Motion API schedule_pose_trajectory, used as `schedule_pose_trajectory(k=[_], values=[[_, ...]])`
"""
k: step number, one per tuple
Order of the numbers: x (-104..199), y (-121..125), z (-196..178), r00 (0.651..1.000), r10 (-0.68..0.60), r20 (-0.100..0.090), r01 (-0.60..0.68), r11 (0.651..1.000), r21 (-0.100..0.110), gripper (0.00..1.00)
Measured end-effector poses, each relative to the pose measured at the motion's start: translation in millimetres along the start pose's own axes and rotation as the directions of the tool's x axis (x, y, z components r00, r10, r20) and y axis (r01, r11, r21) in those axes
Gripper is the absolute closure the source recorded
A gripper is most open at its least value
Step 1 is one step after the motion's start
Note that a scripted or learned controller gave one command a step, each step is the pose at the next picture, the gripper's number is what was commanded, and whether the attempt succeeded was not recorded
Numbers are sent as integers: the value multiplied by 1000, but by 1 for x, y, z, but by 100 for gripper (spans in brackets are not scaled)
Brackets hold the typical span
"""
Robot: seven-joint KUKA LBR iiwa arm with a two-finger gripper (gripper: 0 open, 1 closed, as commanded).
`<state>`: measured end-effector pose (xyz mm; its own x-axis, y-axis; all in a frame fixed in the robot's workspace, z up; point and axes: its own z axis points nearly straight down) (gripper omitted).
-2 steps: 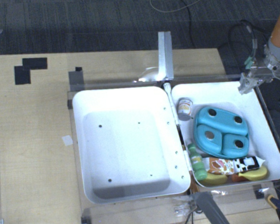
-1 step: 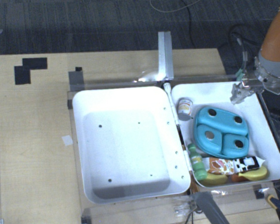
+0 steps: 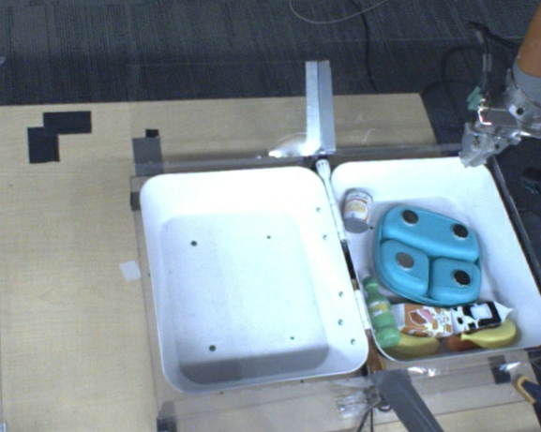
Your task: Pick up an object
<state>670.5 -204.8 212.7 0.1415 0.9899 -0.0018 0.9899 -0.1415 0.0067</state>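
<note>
The right bin (image 3: 505, 209) holds a teal plastic tray (image 3: 427, 255) with round holes, lying flat in its middle. A small silver can (image 3: 356, 208) stands at the bin's back left corner. Along the front wall lie a printed food packet (image 3: 446, 320), a yellow banana-like item (image 3: 493, 336) and a green bottle (image 3: 379, 309). My gripper (image 3: 481, 141) hangs at the bin's back right corner, above the rim and apart from every object. Nothing shows between its fingers.
The left bin (image 3: 231, 190) sits beside the right one, split from it by a metal divider post (image 3: 321, 112). Black cables (image 3: 346, 6) run over the dark floor behind the bench. Black tape marks (image 3: 56, 133) lie on the wooden benchtop at the far left.
</note>
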Motion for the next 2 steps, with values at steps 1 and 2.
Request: schedule_pose_trajectory(k=[1, 2], values=[[7, 0, -39, 984, -178, 1, 178, 984, -2, 100], [0, 0, -57, 952, -307, 1, 307, 952, -1, 100]])
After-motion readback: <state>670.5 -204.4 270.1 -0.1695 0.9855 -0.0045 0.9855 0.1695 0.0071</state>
